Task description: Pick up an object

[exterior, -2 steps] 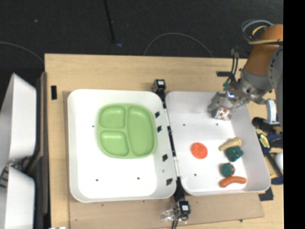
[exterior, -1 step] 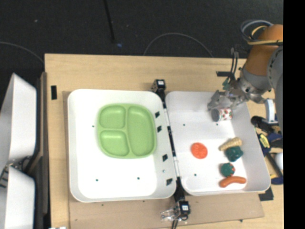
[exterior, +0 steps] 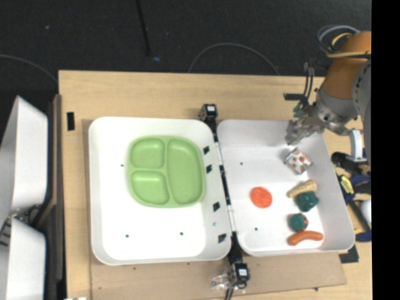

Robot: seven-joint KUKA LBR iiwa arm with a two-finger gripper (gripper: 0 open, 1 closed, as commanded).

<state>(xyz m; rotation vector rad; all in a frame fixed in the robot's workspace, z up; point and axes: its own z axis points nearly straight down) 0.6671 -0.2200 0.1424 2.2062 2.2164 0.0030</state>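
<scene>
Nearest you, an orange sausage-like piece (exterior: pixel 305 237) lies at the right bin's (exterior: pixel 250 144) six o'clock edge. Your hand (exterior: pixel 296 134) hovers toward one o'clock, just above a white patterned block (exterior: pixel 298 160); its grip I cannot tell.

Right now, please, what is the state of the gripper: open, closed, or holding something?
Gripper: it hangs over the right bin, just above the small white block; open or closed cannot be told.

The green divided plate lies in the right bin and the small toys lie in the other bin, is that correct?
Not quite. The camera view shows the green divided plate in the left white bin; the small toys, such as the orange round piece, lie in the other, right bin.
</scene>
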